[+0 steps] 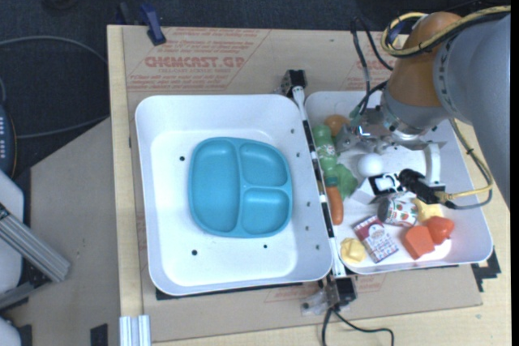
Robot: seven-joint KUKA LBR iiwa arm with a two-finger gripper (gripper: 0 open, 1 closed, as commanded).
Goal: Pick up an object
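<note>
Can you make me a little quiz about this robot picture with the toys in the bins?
1. True or false: the blue divided plate lies in the left bin.
2. Which lies nearer the front edge of the right bin?
A. the white ball
B. the orange block
3. Fill in the missing word: the carrot lies next to the wall between the two ____.

Key
1. True.
2. B. The orange block sits near the front, while the white ball sits mid-bin, just under the gripper.
3. bins.
</note>
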